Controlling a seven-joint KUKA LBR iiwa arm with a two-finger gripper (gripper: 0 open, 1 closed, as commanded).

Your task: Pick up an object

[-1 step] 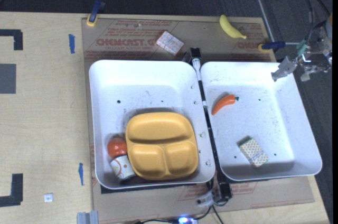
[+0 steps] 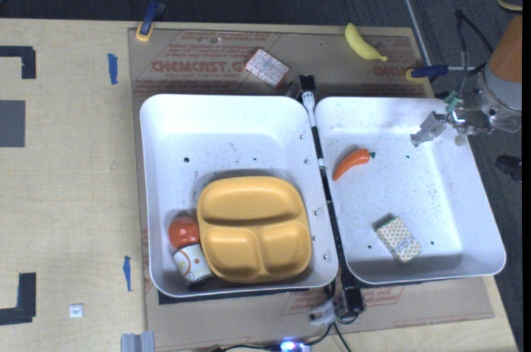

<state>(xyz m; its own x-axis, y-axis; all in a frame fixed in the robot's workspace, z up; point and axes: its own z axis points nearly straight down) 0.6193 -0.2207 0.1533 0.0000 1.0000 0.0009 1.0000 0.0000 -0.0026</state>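
The grey arm with its orange band comes in at the right edge of the frame, and its two-finger gripper (image 2: 437,129) hangs over the upper right corner of the right white bin (image 2: 465,255). Its metal fingers (image 2: 425,134) look empty, but from here I cannot tell whether they are spread or closed.

In that bin, an orange plastic carrot with a green tip (image 2: 352,162) lies at upper left, well apart from the gripper. A small patterned rectangular sponge (image 2: 397,237) sits lower down, near the centre.

The left white bin (image 2: 166,126) holds a yellow divided plastic tray (image 2: 252,227), with a red and white toy (image 2: 187,246) touching its left side.

On the wooden bench (image 2: 66,193) above the bins lie a yellow banana (image 2: 363,43) and a small patterned card (image 2: 266,67).
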